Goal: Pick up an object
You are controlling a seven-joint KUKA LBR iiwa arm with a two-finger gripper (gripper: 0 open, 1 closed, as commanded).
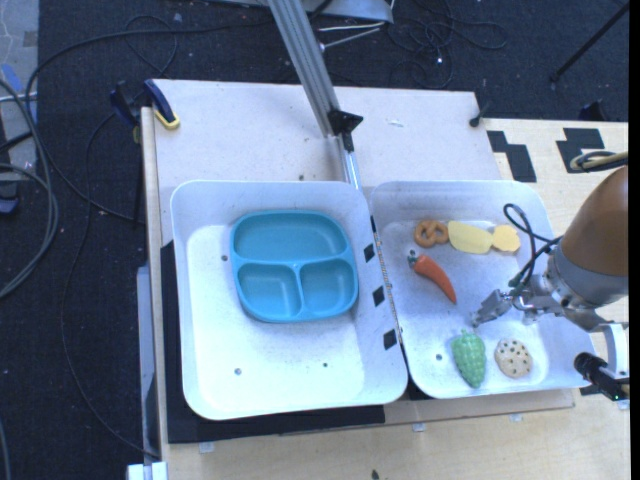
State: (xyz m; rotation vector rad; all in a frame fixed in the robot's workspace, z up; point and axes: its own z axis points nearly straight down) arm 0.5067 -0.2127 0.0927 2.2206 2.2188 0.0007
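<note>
The right bin [400, 363] holds several toy foods. A brown pretzel [431, 232], a yellow piece [470, 237] and a small orange piece [507, 239] lie along its far side. A red-orange carrot [434, 276] lies left of centre. Near the front edge sit a green bumpy piece [468, 358] and a speckled cookie [513, 358]. My gripper [492, 309] hovers low over the bin floor, just above the green piece and the cookie and to the right of the carrot. Nothing shows in its grasp.
A blue divided tray [296, 266] lies in the left bin [200, 368]. A slanted metal pole [310, 58] rises behind the bins. A black cable [525, 230] loops over the right bin's far corner by the arm [600, 248].
</note>
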